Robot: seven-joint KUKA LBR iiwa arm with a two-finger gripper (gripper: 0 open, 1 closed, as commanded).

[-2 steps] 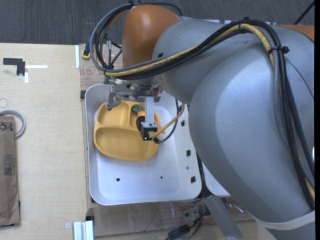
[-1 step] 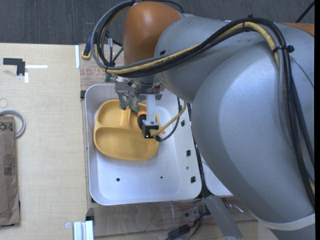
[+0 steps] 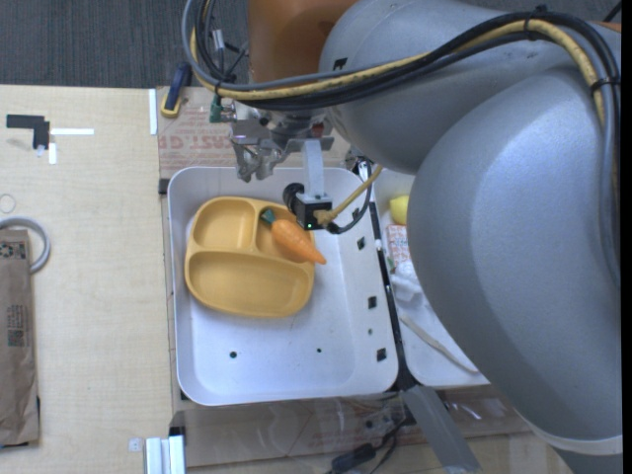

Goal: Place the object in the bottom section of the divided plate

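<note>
A yellow divided plate (image 3: 247, 279) lies in the upper left part of the left white bin (image 3: 267, 363). It has two small sections at the top and one wide section at the bottom. An orange toy carrot (image 3: 296, 241) with a green tip lies tilted across the plate's upper right section and its right rim. My gripper (image 3: 284, 174) hangs over the bin's far edge, just above the carrot and the plate's top right corner. The carrot rests on the plate and is not lifted.
The big grey arm covers most of the right bin (image 3: 415, 354). A yellow object (image 3: 398, 208), a printed packet (image 3: 397, 247) and a crumpled white thing (image 3: 411, 286) show at its left side. A brown paper bag (image 3: 15, 334) lies at the bench's left edge.
</note>
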